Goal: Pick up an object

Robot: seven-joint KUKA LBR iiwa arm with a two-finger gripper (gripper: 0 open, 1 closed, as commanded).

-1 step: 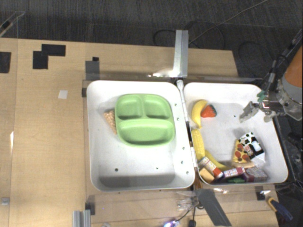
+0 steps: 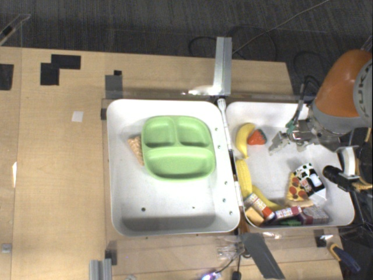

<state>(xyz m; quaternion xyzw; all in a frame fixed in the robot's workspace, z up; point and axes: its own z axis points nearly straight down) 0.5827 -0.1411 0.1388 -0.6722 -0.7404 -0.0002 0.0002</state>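
The hand (image 2: 281, 141) hovers open, gripping nothing; just beside it, the strawberry (image 2: 256, 137) looks light, smooth, best pinched mid-body.

A divided plate (image 2: 176, 146) sits in the left bin (image 2: 125, 209); toy food (image 2: 247, 139), perhaps packets, lies in the right bin (image 2: 274, 174).

Wooden bench (image 2: 58, 174), dark carpet floor (image 2: 116, 10), black cable (image 2: 280, 25) trailing across
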